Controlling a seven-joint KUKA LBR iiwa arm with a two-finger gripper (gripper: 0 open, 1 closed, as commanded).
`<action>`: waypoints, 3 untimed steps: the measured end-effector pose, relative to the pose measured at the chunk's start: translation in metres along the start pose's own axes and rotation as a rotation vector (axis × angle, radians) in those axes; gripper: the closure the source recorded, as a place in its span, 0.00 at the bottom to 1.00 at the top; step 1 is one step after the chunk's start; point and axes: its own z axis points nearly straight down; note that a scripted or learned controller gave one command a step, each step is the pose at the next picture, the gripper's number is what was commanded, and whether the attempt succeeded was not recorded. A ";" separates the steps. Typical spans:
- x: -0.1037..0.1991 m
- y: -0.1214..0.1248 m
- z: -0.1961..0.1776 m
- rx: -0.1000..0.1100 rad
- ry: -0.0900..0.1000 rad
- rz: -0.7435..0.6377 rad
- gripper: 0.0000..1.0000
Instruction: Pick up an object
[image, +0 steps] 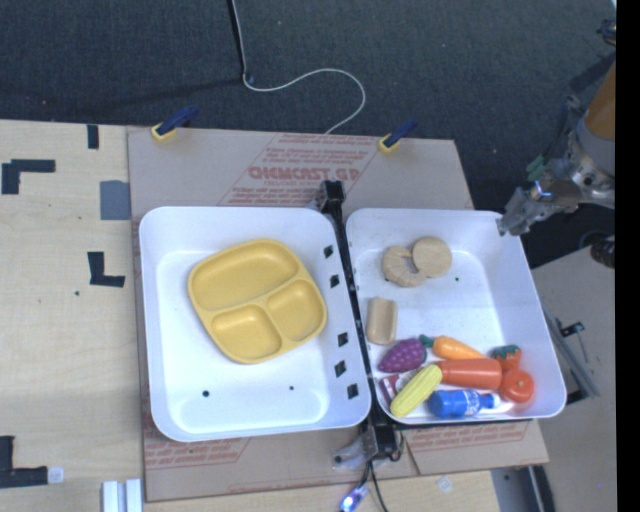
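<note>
Toy food (455, 375) heaped at lower right of frame, inside right bin (520, 275); yellow plate (257, 298) in left bin (165, 310). Claw (520, 212) poised upper right, beyond bin rim, grip state unclear.

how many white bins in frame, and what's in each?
2. Left bin holds a yellow divided plate. Right bin holds a pile of toy food, some pieces overlapping, so more may be hidden.

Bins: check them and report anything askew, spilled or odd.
Nothing spilled or damaged. The yellow tray lies at a slant in the left bin. The toy food is crowded into the right bin's near corner, the corn leaning against the bottle. The gripper hovers at that bin's far right corner.
</note>
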 end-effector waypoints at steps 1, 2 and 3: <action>0.000 0.045 0.007 0.000 0.000 0.001 1.00; 0.000 0.044 -0.004 0.001 -0.002 0.001 1.00; 0.000 0.044 -0.014 0.002 -0.004 0.000 1.00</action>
